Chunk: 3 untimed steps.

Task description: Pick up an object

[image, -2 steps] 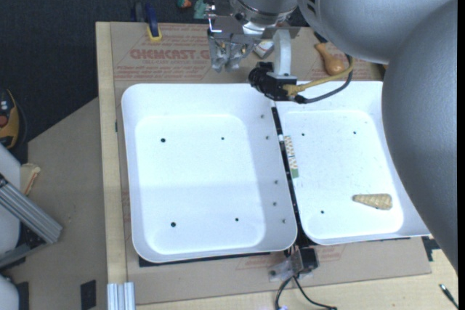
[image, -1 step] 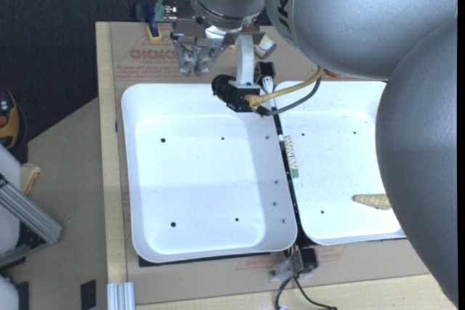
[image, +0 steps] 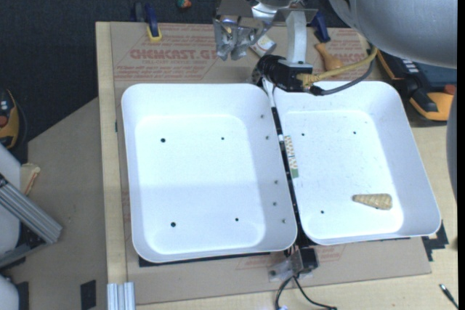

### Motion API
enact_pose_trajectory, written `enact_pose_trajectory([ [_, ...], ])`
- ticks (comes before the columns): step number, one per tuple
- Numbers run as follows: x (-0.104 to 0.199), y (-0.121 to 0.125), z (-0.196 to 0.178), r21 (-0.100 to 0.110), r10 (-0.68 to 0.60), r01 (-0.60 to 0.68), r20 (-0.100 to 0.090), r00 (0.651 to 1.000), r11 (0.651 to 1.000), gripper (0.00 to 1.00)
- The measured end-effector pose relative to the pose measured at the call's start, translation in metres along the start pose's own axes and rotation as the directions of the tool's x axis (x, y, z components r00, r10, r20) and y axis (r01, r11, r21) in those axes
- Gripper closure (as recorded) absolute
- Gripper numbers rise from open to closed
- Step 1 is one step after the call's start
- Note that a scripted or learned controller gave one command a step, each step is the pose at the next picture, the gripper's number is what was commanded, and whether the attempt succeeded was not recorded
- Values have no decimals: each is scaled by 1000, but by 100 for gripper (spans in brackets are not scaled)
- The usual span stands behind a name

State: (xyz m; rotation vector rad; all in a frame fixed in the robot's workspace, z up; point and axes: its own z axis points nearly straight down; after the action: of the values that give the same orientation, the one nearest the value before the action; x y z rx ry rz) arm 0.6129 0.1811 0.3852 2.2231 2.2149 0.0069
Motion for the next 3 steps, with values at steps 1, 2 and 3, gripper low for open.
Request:
enact_pose_trajectory([
  [1, 4, -35, 89, 16, -2, 2, 3, 1000, 1000, 100],
  [2, 36, 35, 16, -7, -7, 7, -3, 1000, 1000, 100],
  [3, 44, 12, 95, 16, -5, 5, 3, 1000, 1000, 100],
])
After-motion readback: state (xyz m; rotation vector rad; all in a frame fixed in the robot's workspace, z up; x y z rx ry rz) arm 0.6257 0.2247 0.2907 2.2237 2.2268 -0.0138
